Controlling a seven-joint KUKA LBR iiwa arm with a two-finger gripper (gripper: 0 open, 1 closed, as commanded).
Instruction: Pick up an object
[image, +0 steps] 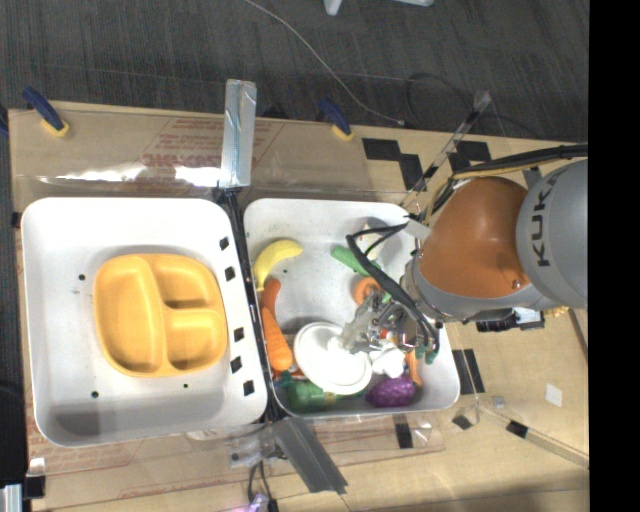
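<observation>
One arm (500, 250) reaching left, low over right bin (300, 215)

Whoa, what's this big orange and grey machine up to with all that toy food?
A robot arm is reaching from the right into the right bin, which holds toy food: a banana, a carrot, purple grapes and a white plate. Its gripper is low over the plate's edge, trying to pick something up; nothing visibly sits in it. The left bin holds a yellow divided tray.
</observation>
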